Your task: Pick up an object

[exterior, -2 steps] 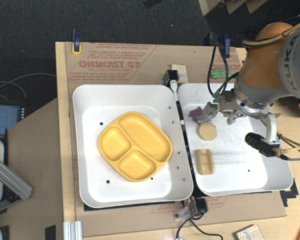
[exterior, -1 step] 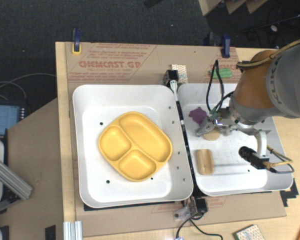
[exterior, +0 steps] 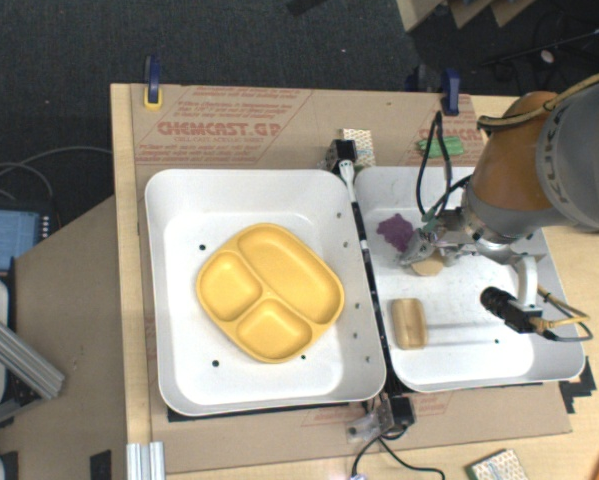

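Camera view: my claw (exterior: 426,251) sits low in the right bin (exterior: 459,368), at about twelve o'clock from the tan block (exterior: 409,322), beside a purple object (exterior: 395,231). Claw state unclear. Nothing lifted yet, I judge.

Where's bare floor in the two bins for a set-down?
Left bin: only a rim strip around the yellow tray. Right bin: free front strip past the tan block. Crowded at back-left, where the gripper meets the purple object.
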Action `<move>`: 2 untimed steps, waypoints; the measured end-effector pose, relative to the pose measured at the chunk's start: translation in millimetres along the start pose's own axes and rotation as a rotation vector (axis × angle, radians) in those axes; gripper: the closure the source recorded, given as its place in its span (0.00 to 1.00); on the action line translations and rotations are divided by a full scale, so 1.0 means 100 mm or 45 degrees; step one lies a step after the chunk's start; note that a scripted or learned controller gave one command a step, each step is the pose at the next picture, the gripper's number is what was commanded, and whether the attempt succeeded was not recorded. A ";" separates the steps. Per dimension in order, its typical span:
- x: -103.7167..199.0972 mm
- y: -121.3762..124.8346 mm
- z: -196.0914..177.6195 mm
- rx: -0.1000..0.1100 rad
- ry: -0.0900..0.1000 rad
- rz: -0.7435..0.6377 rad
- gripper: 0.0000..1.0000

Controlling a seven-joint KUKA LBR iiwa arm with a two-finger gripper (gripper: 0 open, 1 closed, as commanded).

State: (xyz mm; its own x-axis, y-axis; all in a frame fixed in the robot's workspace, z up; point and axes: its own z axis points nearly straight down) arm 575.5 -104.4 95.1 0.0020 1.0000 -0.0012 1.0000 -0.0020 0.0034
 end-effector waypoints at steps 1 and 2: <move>0.73 0.30 -0.96 -0.012 0.004 -0.014 1.00; 0.54 0.66 -1.63 -0.011 -0.001 -0.004 1.00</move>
State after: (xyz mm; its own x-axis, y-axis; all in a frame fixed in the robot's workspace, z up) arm 640.9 -50.3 258.6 -0.0015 1.0000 -0.0023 0.9999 0.0015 0.0120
